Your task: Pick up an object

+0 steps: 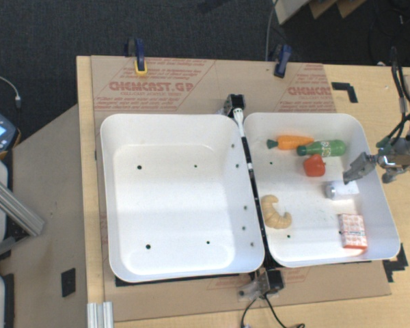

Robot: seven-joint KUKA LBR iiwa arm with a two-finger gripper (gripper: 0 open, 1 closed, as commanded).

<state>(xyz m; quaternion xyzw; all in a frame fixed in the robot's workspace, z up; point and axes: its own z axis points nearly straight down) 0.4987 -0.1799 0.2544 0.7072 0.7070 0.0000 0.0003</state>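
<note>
The right bin [376, 203] holds several objects. An orange carrot [293, 142] lies at the back beside a green bottle [322, 148] on its side. A red pepper-like piece [314, 166] sits just in front of the bottle. A tan croissant [276, 212] lies near the bin's left wall. A small pink and white box [352, 231] rests at the front right. A little grey and white object [336, 190] lies mid-right. My gripper [363, 167] reaches in over the right rim, just above and right of that grey object, with nothing seen in it.
The left bin [123, 142] stands beside the right one, with a black divider strip [247, 169] between them. Both rest on a cardboard sheet [191, 74] held by blue clamps [138, 55] at the back. Cables [403, 94] hang at the right.
</note>
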